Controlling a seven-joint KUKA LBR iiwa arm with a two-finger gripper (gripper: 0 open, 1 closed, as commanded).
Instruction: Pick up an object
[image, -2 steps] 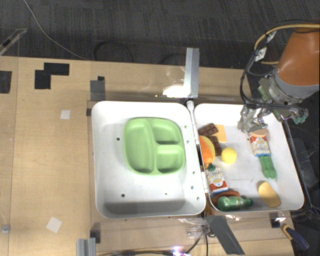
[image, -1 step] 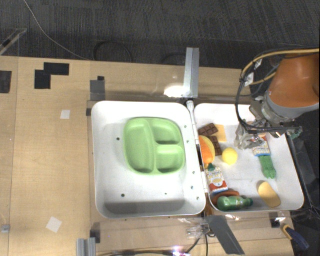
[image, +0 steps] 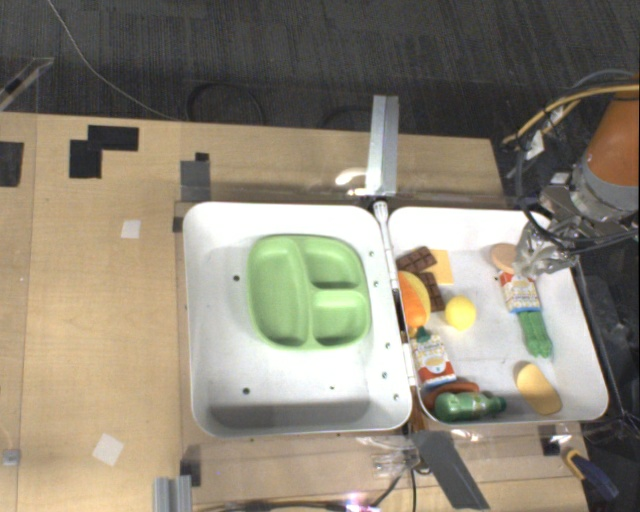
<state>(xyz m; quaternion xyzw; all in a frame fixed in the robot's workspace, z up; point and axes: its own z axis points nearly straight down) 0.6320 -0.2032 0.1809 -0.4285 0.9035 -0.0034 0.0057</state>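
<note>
On the left, the bench (image: 90, 330) was plain wood with a few black marks and pale squares of tape. The left bin (image: 215, 400) held a green tray (image: 305, 290) with three compartments, lying flat near the middle. A metal post (image: 384, 140) stood at the back, where the two bins met.

The right bin (image: 580, 400) held all the small things. Against its left wall lay a brown bar (image: 418, 263) on a yellow card, and just below that an orange piece (image: 412, 300). A small carton (image: 432, 360) with a red base lay below the orange piece, and a green bottle (image: 468, 405) lay on its side along the front wall. A yellow ball (image: 460, 314) sat apart, near the middle. Further right a packet (image: 520, 295) lay touching a green tube (image: 537, 335) below it, and a tan disc (image: 538, 388) rested near the front right corner. A pale pink piece (image: 503, 256) lay at the back.

The gripper (image: 540, 258) hung over the bin's back right part, just beside the pink piece and above the packet. I could not tell how its fingers stood, or whether it touched anything.
</note>
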